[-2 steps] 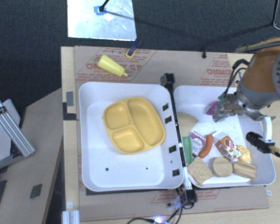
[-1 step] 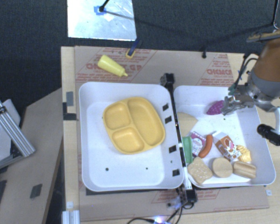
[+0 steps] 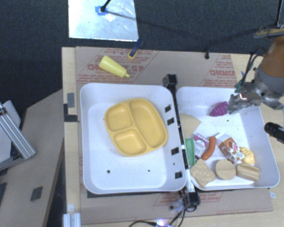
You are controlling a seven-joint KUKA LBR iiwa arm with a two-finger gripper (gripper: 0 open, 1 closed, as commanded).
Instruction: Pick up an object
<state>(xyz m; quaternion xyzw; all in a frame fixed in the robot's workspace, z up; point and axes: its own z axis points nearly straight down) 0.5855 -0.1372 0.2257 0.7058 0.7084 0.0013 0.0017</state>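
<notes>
Purple grape bunch (image 3: 218,109) lay in the right bin (image 3: 270,141), just left of the gripper (image 3: 236,103). Finger state could not be determined. Yellow tray (image 3: 135,126) sat in the left bin (image 3: 92,141).

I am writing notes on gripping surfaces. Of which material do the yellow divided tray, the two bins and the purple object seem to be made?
The yellow tray looks like moulded plastic, matt, with soft rounded compartment edges. The left bin and the right bin seem to be thin white plastic, smooth with a faint sheen. The purple object is probably plastic toy food with a bumpy surface; too small to be sure.
</notes>
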